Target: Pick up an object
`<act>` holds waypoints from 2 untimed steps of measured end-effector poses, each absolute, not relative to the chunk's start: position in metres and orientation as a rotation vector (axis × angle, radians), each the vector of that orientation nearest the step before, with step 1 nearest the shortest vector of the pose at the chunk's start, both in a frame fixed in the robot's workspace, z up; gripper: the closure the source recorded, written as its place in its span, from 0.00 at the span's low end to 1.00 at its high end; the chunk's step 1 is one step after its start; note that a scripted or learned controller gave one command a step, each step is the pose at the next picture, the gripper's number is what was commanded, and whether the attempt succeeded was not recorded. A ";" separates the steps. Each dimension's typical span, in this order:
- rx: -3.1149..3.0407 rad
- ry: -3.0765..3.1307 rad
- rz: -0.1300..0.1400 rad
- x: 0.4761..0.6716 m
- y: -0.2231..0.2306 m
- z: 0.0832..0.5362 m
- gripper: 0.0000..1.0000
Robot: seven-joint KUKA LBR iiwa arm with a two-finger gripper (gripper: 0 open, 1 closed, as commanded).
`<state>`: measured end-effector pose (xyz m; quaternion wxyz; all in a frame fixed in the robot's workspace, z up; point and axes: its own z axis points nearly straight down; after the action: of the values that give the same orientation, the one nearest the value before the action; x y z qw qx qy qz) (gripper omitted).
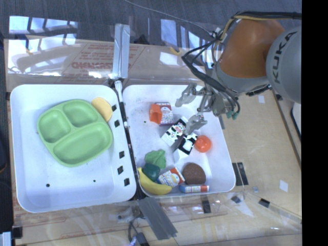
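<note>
My gripper (186,114) hangs over the upper right part of the right bin (134,102), open with nothing between its fingers. One finger (182,97) points left and the other (195,122) reaches down toward a black-and-white toy (175,130). Left of the gripper lies an orange and red carton (161,113). A second black-and-white piece (187,144) and an orange ball (203,144) lie just below it.
Along the right bin's front lie a green leafy toy (155,158), a banana (153,186), a small packet (171,177), a brown round object (193,172) and a red-and-white tube (194,188). The left bin (31,188) holds a green divided plate (75,131) and a yellow object (102,108).
</note>
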<state>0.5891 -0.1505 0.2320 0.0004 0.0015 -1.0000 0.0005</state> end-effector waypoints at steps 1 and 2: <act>0.165 -3.146 0.002 0.644 -0.139 0.119 0.00; 0.673 -3.070 -0.004 0.603 -0.139 0.093 0.00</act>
<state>0.6028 -0.1394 0.0927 -0.0005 0.2143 -0.9768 -0.0013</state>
